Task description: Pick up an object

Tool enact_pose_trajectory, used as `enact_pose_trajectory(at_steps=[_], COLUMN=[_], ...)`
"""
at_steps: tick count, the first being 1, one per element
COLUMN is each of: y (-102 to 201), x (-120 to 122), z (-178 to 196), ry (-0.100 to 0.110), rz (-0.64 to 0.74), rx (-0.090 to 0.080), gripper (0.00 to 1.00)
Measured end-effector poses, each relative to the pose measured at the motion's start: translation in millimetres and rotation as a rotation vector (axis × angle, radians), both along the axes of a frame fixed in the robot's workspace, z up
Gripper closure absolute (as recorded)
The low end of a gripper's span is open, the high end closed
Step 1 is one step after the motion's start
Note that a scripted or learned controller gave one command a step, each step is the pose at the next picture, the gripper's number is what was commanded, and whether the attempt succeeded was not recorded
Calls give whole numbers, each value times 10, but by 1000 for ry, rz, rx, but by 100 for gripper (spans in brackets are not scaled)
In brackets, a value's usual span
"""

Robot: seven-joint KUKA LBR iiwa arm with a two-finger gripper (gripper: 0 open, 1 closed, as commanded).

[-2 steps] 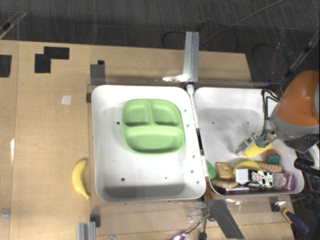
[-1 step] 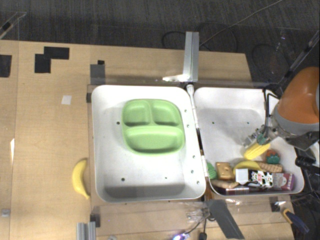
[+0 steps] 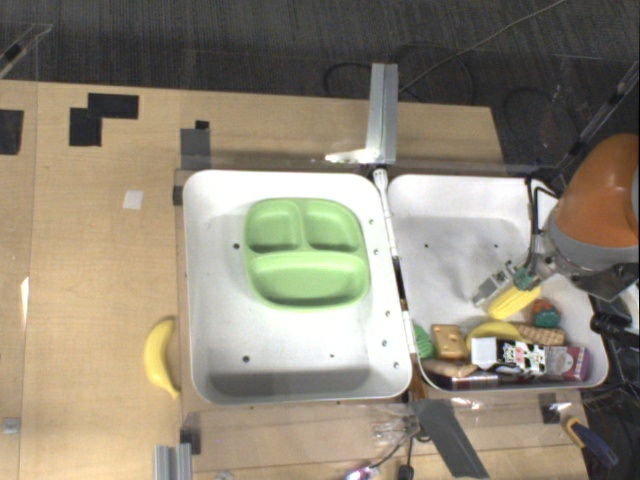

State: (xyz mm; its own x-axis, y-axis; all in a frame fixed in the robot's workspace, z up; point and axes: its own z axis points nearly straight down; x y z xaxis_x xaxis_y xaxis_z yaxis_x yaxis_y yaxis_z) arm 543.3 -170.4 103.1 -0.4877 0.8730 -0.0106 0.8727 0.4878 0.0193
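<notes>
Nearest you, along the front edge of the right bin (image 3: 450, 218), you see a crowded row of small things: a brown cracker-like square (image 3: 449, 343), a white box (image 3: 484, 351), a black-and-white patterned carton (image 3: 521, 355) and a purple packet (image 3: 573, 361) at the corner. Just behind that row lies a small yellow banana-shaped piece (image 3: 495, 330), with a teal and orange lump (image 3: 545, 317) beside it. Out on the desk (image 3: 90, 298), left of the left bin (image 3: 215, 368), you find a yellow banana (image 3: 160, 356) touching that bin's outer wall. Farther back, the hand (image 3: 505, 286) is down in the right bin, its metal fingers (image 3: 489, 287) at a yellow corn cob (image 3: 517, 298); you cannot tell from here how far they are spread or whether they have the cob between them. The arm's orange band (image 3: 600, 203) sits above it at the right. In the middle of the left bin rests a green divided plate (image 3: 305, 250), lying flat. Beyond both bins a grey metal post (image 3: 383, 113) stands at the seam between them.
</notes>
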Motion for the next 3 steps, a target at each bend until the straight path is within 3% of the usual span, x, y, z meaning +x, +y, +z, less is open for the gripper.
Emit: enact_pose_trajectory(at_steps=[1, 2, 3], y=[0, 350, 381], x=[0, -283, -239], z=[0, -117, 5], ry=[0, 2, -8], rz=[0, -270, -264], rx=[0, 0, 4], gripper=[0, 0, 100])
